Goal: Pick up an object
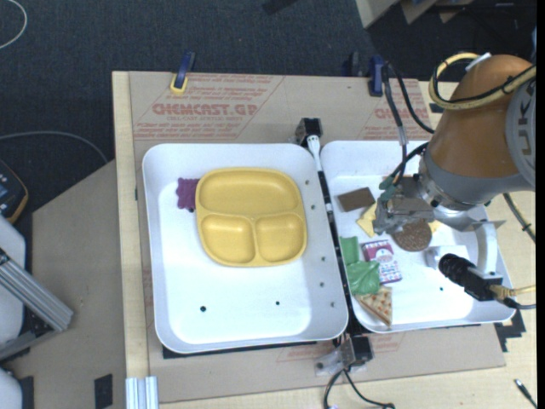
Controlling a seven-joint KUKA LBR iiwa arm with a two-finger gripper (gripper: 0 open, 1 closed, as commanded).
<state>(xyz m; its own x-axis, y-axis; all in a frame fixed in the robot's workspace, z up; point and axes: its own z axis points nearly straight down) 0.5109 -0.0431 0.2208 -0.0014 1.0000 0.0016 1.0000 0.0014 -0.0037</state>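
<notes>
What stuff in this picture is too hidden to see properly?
- Purple thing, camera view: tucked behind the yellow tray, so its shape is unclear.
- Yellow piece, camera view: the gripper covers most of it.
- Right bin: the arm blocks its far corner.
</notes>
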